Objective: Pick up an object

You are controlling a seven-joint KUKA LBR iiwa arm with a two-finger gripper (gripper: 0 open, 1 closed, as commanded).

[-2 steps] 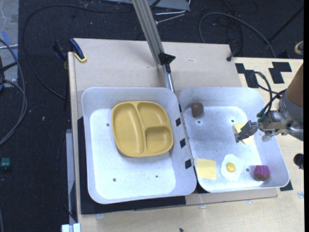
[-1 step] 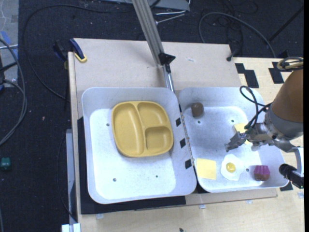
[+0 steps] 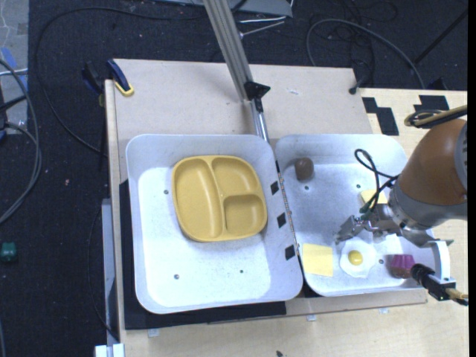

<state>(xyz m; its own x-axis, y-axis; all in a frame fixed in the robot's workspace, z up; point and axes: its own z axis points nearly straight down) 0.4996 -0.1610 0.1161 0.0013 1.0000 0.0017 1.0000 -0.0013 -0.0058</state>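
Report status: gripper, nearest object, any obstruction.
Gripper low in right white bin, holding nothing visible. White fried-egg toy with yellow yolk just below it, untouched. Flat yellow cheese slice beside egg; approach unobstructed.

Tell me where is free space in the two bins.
Left bin: bare floor below and left of the yellow plate. Right bin: bare middle below the brown ball. Crowded near cheese, egg and gripper.

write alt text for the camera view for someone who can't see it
A grey robot arm's end effector hangs low over the right white bin, above a fried-egg toy, a yellow cheese-like square and a small brown lump. The left white bin holds a yellow divided plastic plate.
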